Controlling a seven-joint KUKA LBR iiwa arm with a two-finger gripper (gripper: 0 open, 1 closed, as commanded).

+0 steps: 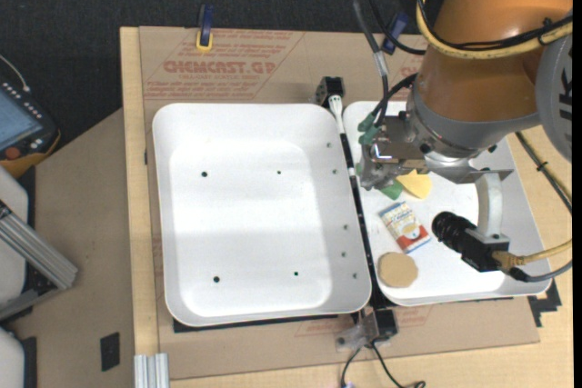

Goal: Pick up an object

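1. Nearest the camera in the right bin [455,282]: a tan round disc [397,269] lay flat by the front wall, towards the corner next to the left bin.
2. Just behind the disc and apart from it, a small packet [405,225] printed white, blue and red lay flat at a slant.
3. Further back lay a yellow wedge [417,185], with a green piece [390,190] just beside it on the view's left. Contact between the two could not be judged.
4. The gripper [375,166] stood low in the right bin, close to the wall shared with the left bin and right at the green piece. Its opening, and whether it gripped anything, could not be read.
5. The arm [491,41], grey with an orange band, hung over the back part of the right bin.
6. The left bin [245,223] sat against the right one and had four small dark dots in its floor.
7. Both bins rested on a brown cardboard sheet [227,64] with red lettering. Farthest back, a blue clamp [205,24] sat on its rear edge.
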